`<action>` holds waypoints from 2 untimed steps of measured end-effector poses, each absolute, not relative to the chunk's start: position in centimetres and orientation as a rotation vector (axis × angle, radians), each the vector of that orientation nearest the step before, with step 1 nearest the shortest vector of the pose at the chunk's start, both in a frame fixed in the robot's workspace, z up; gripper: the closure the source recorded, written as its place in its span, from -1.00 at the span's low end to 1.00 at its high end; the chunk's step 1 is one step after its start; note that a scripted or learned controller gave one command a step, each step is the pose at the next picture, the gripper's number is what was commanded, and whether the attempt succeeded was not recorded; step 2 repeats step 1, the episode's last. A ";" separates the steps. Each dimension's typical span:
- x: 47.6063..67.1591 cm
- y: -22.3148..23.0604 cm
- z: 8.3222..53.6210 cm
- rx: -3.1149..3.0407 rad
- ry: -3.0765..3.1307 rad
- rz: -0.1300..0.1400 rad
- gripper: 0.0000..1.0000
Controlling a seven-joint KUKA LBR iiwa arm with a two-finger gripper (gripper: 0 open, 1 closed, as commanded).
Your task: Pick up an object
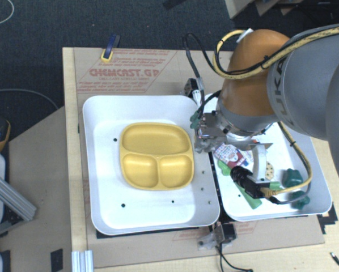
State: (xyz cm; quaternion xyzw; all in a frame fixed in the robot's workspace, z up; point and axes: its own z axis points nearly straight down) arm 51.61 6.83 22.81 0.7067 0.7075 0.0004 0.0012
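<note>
My gripper [225, 145] hangs low over the left part of the right bin [320, 200], under the orange band and grey wrist. Right below it lies a red and white packet [228, 154]. A white piece with dark dots [263, 166] rests just to the packet's right. Toward the bin's front lies a green piece [252, 198], and a teal object [292, 178] sits at the right with another teal bit [300, 201] in front of it. The arm hides the back of this bin.
In the left bin [98, 169] lies a yellow divided plate [156, 154] with three compartments. A rim separates the two bins just left of the gripper. Cables run along the bench behind and in front of the bins.
</note>
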 end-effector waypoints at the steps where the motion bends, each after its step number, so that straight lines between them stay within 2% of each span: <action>1: 50.3 7.0 21.4 2.225 2.224 -0.006 1.00; 2: 50.3 7.0 21.4 2.225 2.224 -0.006 1.00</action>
